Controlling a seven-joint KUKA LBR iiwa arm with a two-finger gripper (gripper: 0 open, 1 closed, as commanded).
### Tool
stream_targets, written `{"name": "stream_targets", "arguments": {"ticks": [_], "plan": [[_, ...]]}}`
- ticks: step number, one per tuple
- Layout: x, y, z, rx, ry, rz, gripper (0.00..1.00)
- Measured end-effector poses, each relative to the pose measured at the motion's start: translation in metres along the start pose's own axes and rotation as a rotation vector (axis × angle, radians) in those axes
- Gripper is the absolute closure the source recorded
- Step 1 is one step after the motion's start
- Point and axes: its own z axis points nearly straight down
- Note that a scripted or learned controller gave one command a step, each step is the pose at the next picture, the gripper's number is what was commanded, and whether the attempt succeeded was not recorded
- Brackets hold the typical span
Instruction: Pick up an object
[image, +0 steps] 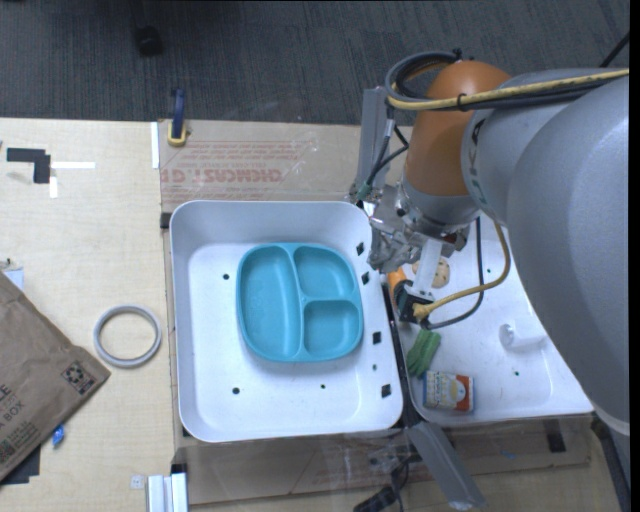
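A teal divided plate (300, 301) lies flat in the middle of the left bin (200, 390). In the right bin (530, 385) I see a green object (423, 351), a small printed box (448, 390), an orange piece (397, 277) and a white item with brown dots (440, 270). My gripper (412, 262) hangs low over the right bin's left edge, just above the orange piece. The wrist and cables cover its fingers.
A grey tape ring (127, 334) and a brown cardboard box (30, 385) lie on the bench to the left of the bins. A blue clamp (178, 115) sits on the cardboard sheet behind the left bin. The arm's big grey body covers the right bin's far side.
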Motion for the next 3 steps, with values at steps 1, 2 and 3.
{"name": "stream_targets", "arguments": {"ticks": [1, 2, 3], "plan": [[-0.083, -0.041, -0.076, 0.0, 0.0, -0.22, 1.0], [-0.052, -0.096, -0.036, 0.002, 0.0, -0.065, 1.0], [-0.024, -0.024, -0.077, -0.001, 0.0, -0.031, 1.0]]}}
